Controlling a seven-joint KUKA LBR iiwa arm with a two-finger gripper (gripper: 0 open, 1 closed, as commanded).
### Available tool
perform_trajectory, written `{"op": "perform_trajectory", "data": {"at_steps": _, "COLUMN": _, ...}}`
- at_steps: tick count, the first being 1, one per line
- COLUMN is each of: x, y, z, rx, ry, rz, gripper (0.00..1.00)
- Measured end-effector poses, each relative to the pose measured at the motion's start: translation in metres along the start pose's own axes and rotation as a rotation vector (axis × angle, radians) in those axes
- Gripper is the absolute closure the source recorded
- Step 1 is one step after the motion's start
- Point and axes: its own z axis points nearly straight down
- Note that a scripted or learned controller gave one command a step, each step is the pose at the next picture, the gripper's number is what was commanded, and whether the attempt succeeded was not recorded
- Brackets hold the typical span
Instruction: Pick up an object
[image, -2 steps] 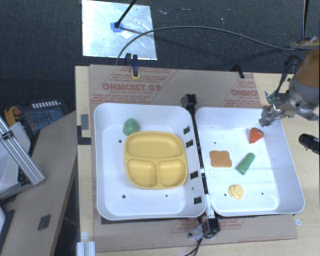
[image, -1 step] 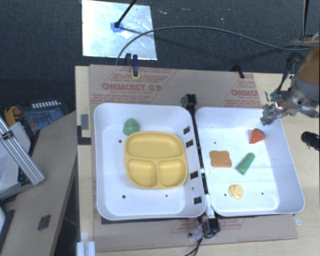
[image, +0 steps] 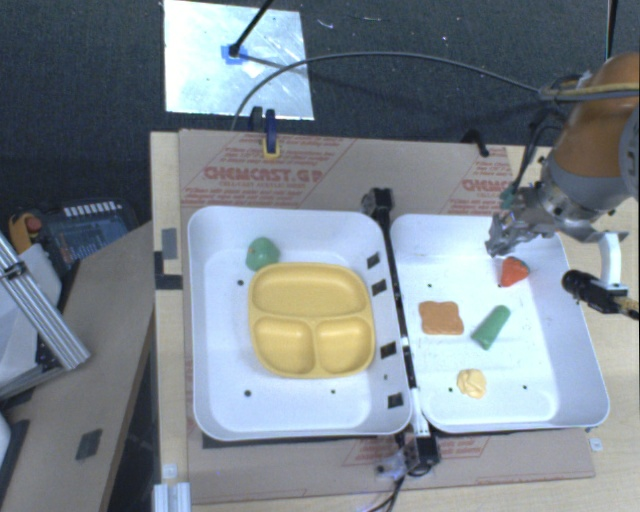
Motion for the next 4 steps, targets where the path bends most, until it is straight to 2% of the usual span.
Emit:
{"op": "perform_trajectory", "data": {"at_steps": 1, "x": 0.048, "y": -0.022, "z": 0.006, "rx": 0.001, "ry": 0.001, "rz": 0.0, "gripper": 1.0}}
{"op": "perform_trajectory", "data": {"at_steps": 2, "x": 0.094, "y": -0.027, "z": 0.005, "rx": -0.001, "ry": 0.001, "rz": -0.001, "gripper": 1.0}}
{"op": "perform_trajectory", "data": {"at_steps": 4, "x": 0.186, "y": -0.061, "z": 0.007, "rx": 0.002, "ry": 0.001, "rz": -0.001, "gripper": 1.0}}
